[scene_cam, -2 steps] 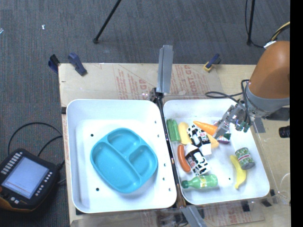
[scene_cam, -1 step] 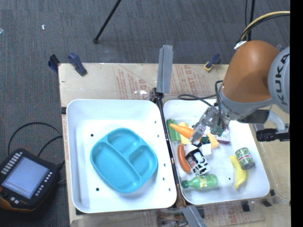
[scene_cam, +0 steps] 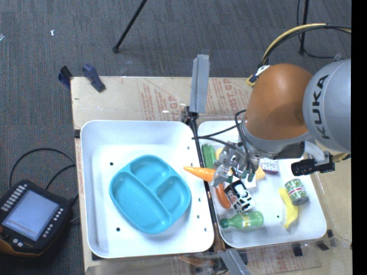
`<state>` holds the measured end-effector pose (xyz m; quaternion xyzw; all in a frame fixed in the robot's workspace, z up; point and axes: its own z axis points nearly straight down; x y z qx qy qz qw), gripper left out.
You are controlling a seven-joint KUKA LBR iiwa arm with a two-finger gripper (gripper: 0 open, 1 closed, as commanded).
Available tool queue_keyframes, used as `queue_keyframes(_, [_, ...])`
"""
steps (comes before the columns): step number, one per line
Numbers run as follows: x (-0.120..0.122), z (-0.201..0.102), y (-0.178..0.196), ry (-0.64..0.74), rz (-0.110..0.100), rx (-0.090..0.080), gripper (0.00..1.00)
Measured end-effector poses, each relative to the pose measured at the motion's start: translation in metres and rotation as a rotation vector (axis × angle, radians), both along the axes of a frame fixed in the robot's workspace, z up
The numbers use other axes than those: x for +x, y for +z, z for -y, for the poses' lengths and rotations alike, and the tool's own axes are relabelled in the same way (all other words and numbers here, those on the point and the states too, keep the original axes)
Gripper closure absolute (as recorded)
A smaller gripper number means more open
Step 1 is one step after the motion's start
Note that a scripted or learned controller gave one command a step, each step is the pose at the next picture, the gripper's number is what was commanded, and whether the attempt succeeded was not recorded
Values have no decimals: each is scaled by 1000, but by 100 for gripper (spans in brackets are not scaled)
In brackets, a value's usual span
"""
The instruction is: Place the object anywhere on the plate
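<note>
The blue plate (scene_cam: 150, 193) with three compartments lies in the left bin (scene_cam: 94, 153). An orange carrot (scene_cam: 198, 172) pokes out leftward across the rims between the two bins, its tip just over the left bin's edge. Its thick end sits between the fingers of my gripper (scene_cam: 222, 174), which is shut on it. The gripper hangs over the left part of the right bin (scene_cam: 312, 225), right of the plate. The arm's orange band (scene_cam: 279, 99) hides the bin's back.
The right bin holds a green cucumber (scene_cam: 207, 153), a green bottle (scene_cam: 243, 220), a banana (scene_cam: 288, 208), a green can (scene_cam: 296, 191), a black-and-white item (scene_cam: 241, 197) and a small box (scene_cam: 269, 165). A grey post (scene_cam: 200, 90) stands behind the bins.
</note>
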<state>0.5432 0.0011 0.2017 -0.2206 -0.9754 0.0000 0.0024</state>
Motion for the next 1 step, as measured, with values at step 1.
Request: queue_keyframes(1, [0, 0, 0, -1, 0, 0, 0])
